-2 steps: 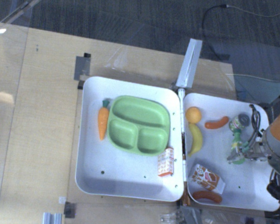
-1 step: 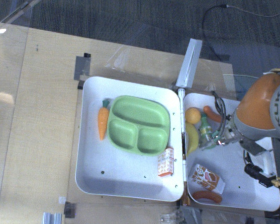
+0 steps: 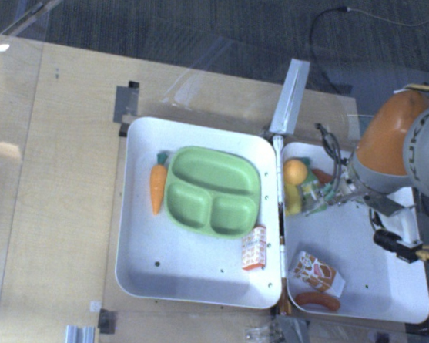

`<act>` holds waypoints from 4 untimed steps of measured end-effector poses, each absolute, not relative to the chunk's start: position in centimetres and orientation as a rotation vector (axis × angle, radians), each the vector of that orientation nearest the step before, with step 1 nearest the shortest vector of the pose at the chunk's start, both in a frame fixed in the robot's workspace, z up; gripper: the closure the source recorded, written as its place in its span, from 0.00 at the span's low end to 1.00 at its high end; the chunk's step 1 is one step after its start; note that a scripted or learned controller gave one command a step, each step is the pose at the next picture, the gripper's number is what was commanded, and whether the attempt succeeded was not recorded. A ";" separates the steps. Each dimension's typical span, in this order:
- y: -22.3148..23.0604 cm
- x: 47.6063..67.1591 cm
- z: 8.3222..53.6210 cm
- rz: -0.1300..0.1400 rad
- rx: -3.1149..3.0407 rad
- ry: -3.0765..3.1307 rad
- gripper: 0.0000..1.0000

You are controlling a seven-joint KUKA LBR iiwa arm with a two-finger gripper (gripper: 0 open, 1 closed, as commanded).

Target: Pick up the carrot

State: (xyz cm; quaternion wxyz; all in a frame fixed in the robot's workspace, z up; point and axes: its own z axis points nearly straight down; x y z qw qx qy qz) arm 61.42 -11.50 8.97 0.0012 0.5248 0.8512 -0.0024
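1. My gripper (image 3: 326, 198) hangs over the right bin (image 3: 384, 304), near its upper left corner, close above an orange fruit (image 3: 296, 171) and a yellow item (image 3: 294, 201). I cannot tell how my tool is set; the wrist hides it.
2. The carrot (image 3: 157, 185) lies in the left bin (image 3: 185, 284), stalk end toward 12 o'clock, tip toward 6, touching or just beside the 9 o'clock edge of the green divided plate (image 3: 214, 191).
3. From my tool the carrot sits at roughly 9 o'clock, well apart, across the bin divider.
4. To do this well, I judge I should travel over the plate, descend on the carrot's middle, and close across its width, minding the plate rim.
5. A small carton (image 3: 255, 249) and a printed packet (image 3: 317, 273) carry red-and-white graphics; their writing is too small to read. A sausage (image 3: 316, 300) lies beyond.
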 end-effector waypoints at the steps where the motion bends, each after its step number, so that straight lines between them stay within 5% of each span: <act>1: -17.1 63.1 10.0 -0.001 1.309 2.853 1.00; 2: -11.8 63.9 9.1 -0.018 0.923 2.987 1.00; 3: -11.8 63.7 9.0 -0.023 0.921 2.997 0.00; 4: -13.8 65.1 9.0 0.004 1.155 2.950 0.00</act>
